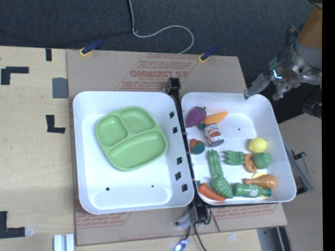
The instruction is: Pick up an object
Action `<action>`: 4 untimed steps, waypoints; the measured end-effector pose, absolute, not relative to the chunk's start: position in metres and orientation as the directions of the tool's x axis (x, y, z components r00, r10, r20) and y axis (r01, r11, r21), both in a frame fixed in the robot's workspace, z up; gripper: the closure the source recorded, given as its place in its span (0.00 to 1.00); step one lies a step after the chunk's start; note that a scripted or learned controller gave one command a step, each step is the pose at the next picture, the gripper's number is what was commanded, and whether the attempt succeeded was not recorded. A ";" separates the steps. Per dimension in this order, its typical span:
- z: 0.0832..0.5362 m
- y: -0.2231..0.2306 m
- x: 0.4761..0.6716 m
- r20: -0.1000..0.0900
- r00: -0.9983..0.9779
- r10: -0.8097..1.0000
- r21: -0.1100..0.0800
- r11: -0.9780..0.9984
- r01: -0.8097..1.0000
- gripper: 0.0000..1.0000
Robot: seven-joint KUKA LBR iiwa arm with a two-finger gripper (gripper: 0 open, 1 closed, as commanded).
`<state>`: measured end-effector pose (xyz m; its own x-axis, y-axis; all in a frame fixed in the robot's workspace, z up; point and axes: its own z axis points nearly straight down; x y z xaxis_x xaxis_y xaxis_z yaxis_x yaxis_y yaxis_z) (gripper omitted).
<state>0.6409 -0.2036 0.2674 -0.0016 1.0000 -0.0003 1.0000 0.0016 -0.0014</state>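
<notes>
The right bin [276, 120] holds several toy foods. Purple grapes [195, 115], an orange carrot [217, 117] and a small can [213, 134] lie near its back left. A yellow lemon [257, 145] and a green lime [261, 160] sit at the right, and a green bottle [251, 191] lies along the front wall. My gripper [267, 90] hangs above the bin's back right corner, open, with nothing between its fingers. It is well clear of every object.
The left bin [89, 182] holds a green divided plate [132, 137]. Both bins rest on a cardboard sheet [152, 72]. A white cable [157, 33] loops across the dark floor behind. More green toys [213, 163] crowd the right bin's front.
</notes>
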 end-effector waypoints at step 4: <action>0.502 0.000 0.511 -0.001 -0.003 1.000 0.000 0.003 1.000 1.00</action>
<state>0.5108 0.0002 0.5016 -0.0027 1.0000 -0.0011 1.0000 0.0027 0.0001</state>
